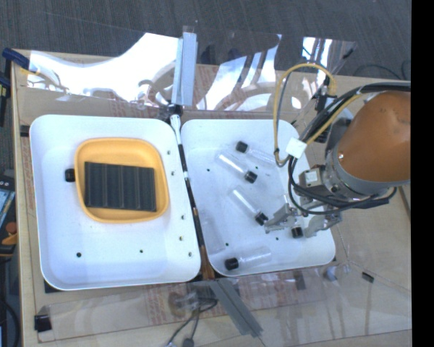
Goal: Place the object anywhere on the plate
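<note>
Low in the right bin [202, 194], the pincer [295, 223]; whether apart or together, cannot tell. Just beside it, one clear black-capped vial [247, 204]; nearer the camera another vial [247, 257]; farther, two more vials [239, 163]. Well left, in the left bin [50, 215], yellow plate [119, 152] bearing a dark ribbed block [121, 186]. No legible writing.

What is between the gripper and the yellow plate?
In the camera view, clear tubes with black caps, then the bins' touching rims, lie between gripper and plate.
</note>
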Motion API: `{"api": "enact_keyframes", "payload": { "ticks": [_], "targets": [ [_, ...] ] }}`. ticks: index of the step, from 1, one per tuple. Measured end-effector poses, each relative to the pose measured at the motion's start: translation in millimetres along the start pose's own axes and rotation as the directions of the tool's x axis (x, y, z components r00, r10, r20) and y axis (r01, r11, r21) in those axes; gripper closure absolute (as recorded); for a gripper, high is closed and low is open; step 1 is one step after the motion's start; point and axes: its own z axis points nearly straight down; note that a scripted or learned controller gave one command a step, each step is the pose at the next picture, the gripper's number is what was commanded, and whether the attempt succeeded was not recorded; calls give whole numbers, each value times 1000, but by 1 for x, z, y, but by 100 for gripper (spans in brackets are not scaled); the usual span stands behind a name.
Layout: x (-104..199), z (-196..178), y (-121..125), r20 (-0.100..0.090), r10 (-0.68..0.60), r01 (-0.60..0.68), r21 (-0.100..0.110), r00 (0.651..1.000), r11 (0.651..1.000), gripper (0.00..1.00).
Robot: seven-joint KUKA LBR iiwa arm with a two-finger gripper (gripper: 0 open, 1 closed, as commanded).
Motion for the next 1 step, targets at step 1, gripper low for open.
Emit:
{"api": "enact_keyframes", "payload": {
  "ticks": [1],
  "targets": [
    [-5, 38, 2, 3, -360, 360, -6, 933, 933, 0]
  ]
}}
